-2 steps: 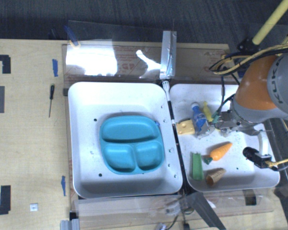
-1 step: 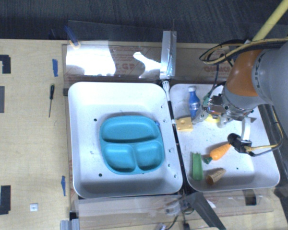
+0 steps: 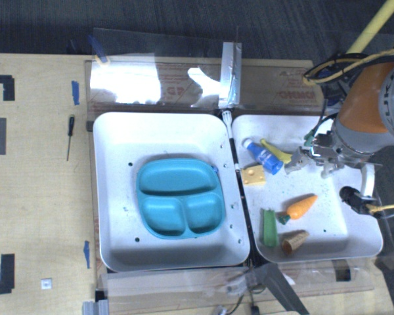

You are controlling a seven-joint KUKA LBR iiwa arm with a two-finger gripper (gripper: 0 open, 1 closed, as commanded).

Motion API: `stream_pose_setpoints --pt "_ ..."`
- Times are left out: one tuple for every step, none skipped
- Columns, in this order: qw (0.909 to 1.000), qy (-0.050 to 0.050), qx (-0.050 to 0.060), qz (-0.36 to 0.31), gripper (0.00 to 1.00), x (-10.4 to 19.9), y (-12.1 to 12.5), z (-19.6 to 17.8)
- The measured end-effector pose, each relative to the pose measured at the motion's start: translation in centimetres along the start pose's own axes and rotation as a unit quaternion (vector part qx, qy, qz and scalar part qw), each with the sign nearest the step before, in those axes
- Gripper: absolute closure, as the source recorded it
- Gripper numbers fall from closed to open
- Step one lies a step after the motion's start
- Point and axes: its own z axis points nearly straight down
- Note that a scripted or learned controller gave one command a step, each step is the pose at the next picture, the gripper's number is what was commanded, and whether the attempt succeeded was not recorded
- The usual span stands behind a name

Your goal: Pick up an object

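Seemingly empty, the claw [image 3: 313,155] hovers just beside the blue bottle [image 3: 262,157] and yellow banana [image 3: 276,150]; its spread I cannot tell. Descending between them, it could nudge both aside and grasp nothing.

We're looking at a robotics lab bench here, no question. A pale wooden benchtop [image 3: 33,195] carries black corner markers and strips of blue tape [image 3: 75,92], two white bins [image 3: 111,136] sit clamped side by side, and a grey arm with an orange band [image 3: 366,104] trails loose yellow and black cables [image 3: 335,67] overhead.
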Motion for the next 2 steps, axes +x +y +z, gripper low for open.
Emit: stream_pose_setpoints --pt "0.9983 -0.001 0.000 -0.058 0.00 2.9 5.3 3.5" --pt "0.9998 0.000 0.000 -0.021 0.00 0.3 -8.2 3.4"
